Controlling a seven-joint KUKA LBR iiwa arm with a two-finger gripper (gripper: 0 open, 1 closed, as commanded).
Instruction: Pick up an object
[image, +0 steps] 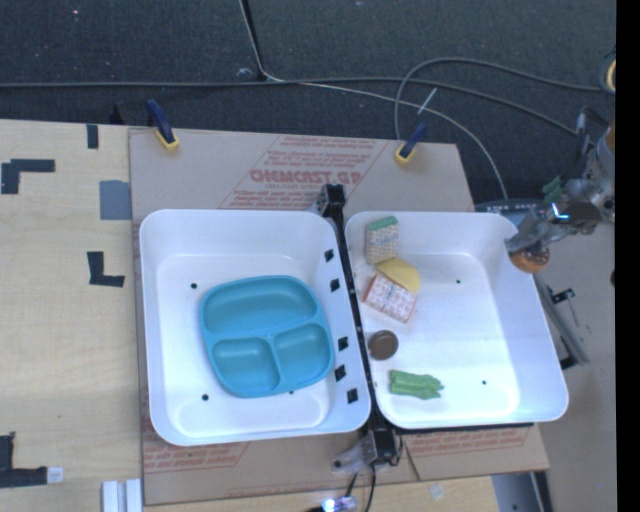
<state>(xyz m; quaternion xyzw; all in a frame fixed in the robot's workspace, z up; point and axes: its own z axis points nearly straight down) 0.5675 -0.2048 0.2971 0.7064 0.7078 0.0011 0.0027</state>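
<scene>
An orange ball (528, 260) sits right under my gripper (535, 238), at the right rim of the right bin (500, 330). It touches the gripper's lower end, but I cannot tell whether it is actually between my fingers or only beside them, and I cannot tell whether the gripper is open or closed.

Everything else lies to my left in this view, along the right bin's far side from me. A speckled block (381, 239) stands near the bin's top left corner. Just below it lies a yellow wedge (399, 274), touching a pink patterned block (390, 298) beneath it. Lower down is a brown disc (383, 345), and below that a green piece (415, 384) lies near the bin's front wall.

Farther left still, well apart from me, the left bin (170, 260) holds a blue divided tray (266, 333). Both bins rest on a cardboard sheet (290, 170) held to the surface (60, 300) by two clamps (160, 124) at its top edge. Cables (440, 85) trail across the dark floor (120, 50) above.
</scene>
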